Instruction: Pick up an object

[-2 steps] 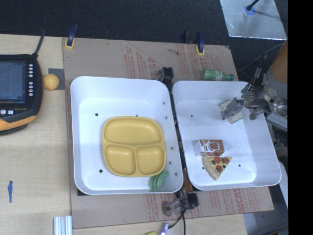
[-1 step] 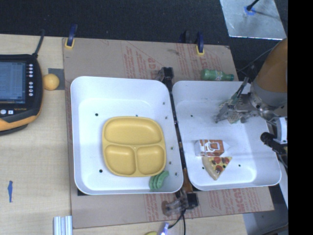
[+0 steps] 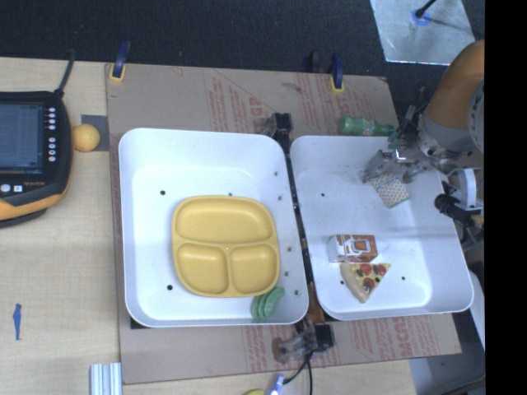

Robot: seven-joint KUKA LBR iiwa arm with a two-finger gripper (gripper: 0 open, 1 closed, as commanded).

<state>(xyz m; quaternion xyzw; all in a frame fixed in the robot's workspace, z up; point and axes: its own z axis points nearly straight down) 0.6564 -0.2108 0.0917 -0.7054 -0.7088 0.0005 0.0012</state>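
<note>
My gripper [image 3: 394, 169] hangs over the far part of the right bin [image 3: 445, 299], on the arm that reaches in from the right. A small grey-white meshed object [image 3: 394, 192] lies directly at the gripper's near side, touching or almost touching it; whether it is held cannot be made out. Nearer the front of the same bin lie a brown-and-white packet [image 3: 356, 246] and a toy pizza slice [image 3: 364, 278], both apart from the gripper.
The left bin [image 3: 140, 220] holds a yellow divided plate [image 3: 225, 245] and a green item [image 3: 267, 304] at its front right corner. A green object [image 3: 362, 126] lies on the cardboard behind the right bin. A control pendant [image 3: 26, 155] and a yellow ball [image 3: 85, 137] sit far left.
</note>
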